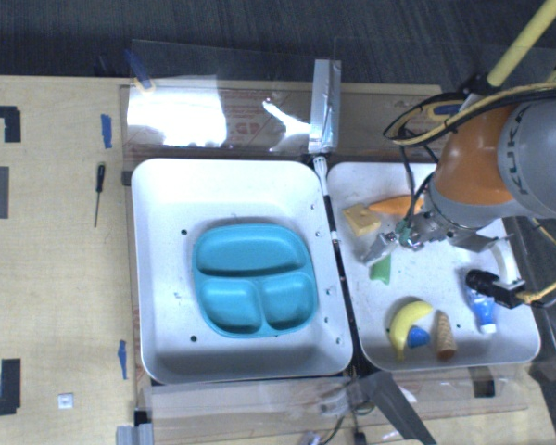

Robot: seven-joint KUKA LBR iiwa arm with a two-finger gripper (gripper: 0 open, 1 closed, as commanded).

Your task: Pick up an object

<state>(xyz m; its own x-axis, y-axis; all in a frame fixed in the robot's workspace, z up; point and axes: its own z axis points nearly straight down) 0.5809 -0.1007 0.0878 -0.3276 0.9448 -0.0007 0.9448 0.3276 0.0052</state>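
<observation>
The arm point(482, 170) reaches over the right bin point(435, 276) from its right side, and the hand point(396, 239) sits low over the bin's far left part. From this slant I cannot tell whether the hand is released or clenched, and nothing can be seen gripped in it.

All the loose things lie in the right bin. A tan block point(360, 219) lies in its far left corner, close to the wall it shares with the left bin point(167, 211). An orange piece point(389, 205) lies just behind the block, running toward the bin's middle and partly under the arm. A small green piece point(381, 268) lies on the bin's floor left of centre, just in front of the hand; whether they touch is unclear. Along the bin's near wall rest a yellow fruit point(408, 323) with a blue patch on it and, touching its right side, a brown cone point(443, 334). A blue-and-white item point(483, 313) lies nearer the bin's right wall.

The left bin, directly against the right bin's left wall, holds a blue tray point(255, 276) with three compartments. Both bins stand on a pale wooden desk point(46, 248).
</observation>
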